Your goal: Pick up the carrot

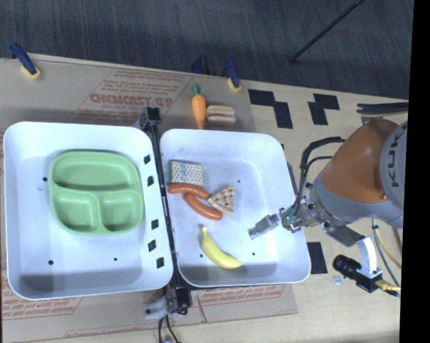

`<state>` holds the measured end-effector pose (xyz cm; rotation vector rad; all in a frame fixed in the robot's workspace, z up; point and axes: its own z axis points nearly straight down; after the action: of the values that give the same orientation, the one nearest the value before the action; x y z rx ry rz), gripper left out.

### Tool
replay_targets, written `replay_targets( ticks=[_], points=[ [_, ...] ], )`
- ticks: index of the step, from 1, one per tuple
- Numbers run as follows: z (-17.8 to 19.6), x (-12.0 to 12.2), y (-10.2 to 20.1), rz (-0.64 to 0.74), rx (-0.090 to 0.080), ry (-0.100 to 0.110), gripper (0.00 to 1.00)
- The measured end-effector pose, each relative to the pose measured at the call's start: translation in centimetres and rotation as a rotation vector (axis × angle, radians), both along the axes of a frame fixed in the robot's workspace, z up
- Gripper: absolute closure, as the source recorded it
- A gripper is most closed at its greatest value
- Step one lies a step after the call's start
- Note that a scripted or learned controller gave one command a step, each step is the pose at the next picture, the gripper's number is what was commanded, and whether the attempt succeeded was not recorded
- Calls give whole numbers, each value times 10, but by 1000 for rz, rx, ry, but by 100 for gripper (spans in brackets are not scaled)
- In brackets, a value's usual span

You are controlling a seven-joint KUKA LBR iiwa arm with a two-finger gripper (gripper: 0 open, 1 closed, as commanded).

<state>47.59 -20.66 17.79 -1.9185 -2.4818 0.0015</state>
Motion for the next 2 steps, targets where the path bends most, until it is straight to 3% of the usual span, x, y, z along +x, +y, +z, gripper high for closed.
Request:
replay_targets(
  ticks=[1, 2],
  points=[
    [-87, 58, 17, -27, -1, -2, 0],
    [11, 65, -5, 297, -3, -4, 0]
  ],
)
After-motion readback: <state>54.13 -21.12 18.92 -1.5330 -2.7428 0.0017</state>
